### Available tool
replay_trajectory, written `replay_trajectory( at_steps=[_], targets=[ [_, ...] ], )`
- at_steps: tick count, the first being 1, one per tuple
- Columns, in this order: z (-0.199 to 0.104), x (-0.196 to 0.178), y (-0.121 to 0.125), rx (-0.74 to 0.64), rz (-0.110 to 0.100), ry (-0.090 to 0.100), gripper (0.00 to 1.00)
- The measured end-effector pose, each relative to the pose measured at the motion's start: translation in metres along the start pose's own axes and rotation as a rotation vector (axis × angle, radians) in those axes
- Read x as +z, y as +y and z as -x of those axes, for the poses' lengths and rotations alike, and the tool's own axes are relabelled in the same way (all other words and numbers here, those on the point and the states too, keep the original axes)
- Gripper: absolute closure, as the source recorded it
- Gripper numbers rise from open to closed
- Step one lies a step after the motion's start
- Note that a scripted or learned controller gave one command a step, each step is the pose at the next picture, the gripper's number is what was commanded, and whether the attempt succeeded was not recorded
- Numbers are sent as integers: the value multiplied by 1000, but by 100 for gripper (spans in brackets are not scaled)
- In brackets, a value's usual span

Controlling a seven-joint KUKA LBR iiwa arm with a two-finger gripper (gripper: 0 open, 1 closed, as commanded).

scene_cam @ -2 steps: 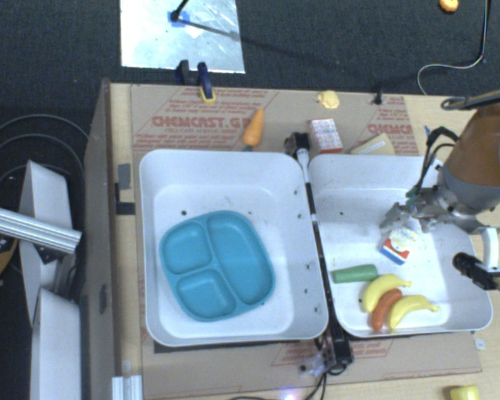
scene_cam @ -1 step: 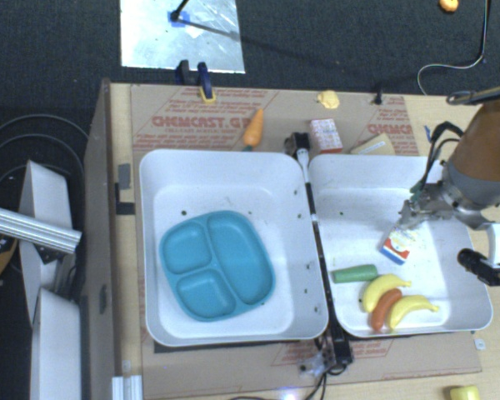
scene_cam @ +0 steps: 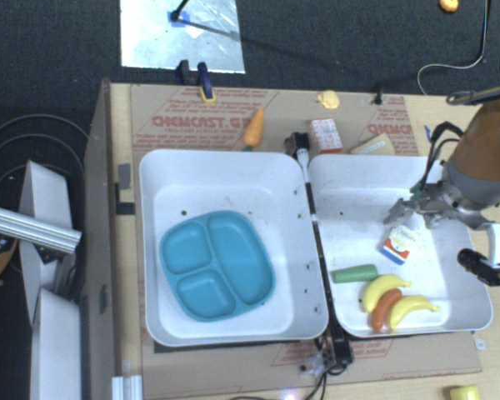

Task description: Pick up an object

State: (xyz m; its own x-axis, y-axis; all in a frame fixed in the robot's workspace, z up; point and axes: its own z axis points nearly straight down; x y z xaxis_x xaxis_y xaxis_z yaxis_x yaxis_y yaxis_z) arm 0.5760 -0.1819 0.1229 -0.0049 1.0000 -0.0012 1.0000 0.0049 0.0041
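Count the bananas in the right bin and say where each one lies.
2. One banana lies just below the green piece, the other banana nearer the right bin's front edge, an orange-red piece between them. None seems hidden.

The right shallow white bin [scene_cam: 350,182] has bare floor across its left and upper part, open to a reach from above. Its lower right is crowded: a small white carton with red and blue print [scene_cam: 399,244] lies just beside the two-finger gripper [scene_cam: 417,209], and below it a green cylinder [scene_cam: 355,272], two yellow bananas [scene_cam: 400,294] and an orange-red sausage-shaped piece [scene_cam: 385,308] lie touching. In the left white bin [scene_cam: 175,173], a blue three-compartment plastic tray [scene_cam: 217,263] takes the middle, leaving free margins along the walls.
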Motion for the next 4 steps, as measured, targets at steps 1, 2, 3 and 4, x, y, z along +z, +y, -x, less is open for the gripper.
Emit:
replay_trajectory(
  at_steps=[1,2,3,4],
  targets=[
    [-2,32,-2,3,-4,1,0],
    [-2,19,0,2,2,0,100],
    [-35,-44,-22,-1,-1,2,100],
    [-91,-87,-19,-3,0,2,100]
  ],
)
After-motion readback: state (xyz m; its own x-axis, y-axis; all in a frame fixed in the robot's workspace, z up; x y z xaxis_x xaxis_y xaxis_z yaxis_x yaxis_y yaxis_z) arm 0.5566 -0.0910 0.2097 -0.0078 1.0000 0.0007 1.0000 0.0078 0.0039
